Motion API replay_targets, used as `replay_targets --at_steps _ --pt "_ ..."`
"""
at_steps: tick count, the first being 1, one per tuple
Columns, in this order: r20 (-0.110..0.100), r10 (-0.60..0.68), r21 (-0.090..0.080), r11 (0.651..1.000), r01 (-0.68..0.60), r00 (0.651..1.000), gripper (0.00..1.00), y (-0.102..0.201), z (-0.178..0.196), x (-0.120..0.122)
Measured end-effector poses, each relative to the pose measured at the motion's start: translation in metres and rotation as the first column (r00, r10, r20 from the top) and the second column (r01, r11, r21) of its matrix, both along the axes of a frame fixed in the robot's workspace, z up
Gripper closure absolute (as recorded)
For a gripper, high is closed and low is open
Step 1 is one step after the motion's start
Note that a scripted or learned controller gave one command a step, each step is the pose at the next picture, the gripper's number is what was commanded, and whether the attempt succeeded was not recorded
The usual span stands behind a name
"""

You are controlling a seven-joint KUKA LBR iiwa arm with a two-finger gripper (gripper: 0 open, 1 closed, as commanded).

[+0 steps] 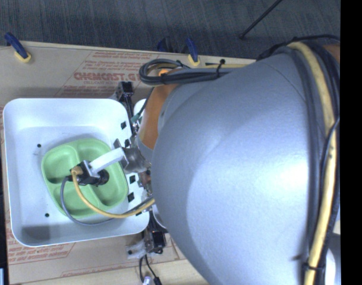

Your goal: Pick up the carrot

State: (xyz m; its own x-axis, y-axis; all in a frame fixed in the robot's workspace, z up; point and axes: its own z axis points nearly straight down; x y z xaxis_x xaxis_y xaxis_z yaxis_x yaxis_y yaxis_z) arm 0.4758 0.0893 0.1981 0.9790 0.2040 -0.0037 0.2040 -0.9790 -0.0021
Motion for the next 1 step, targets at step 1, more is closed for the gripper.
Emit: replay_targets --at_steps 1 --pt "-0.004 0.09 0.003 0.996 -0.09 0.996 0.0 0.0191 -0.093 -0.0012"
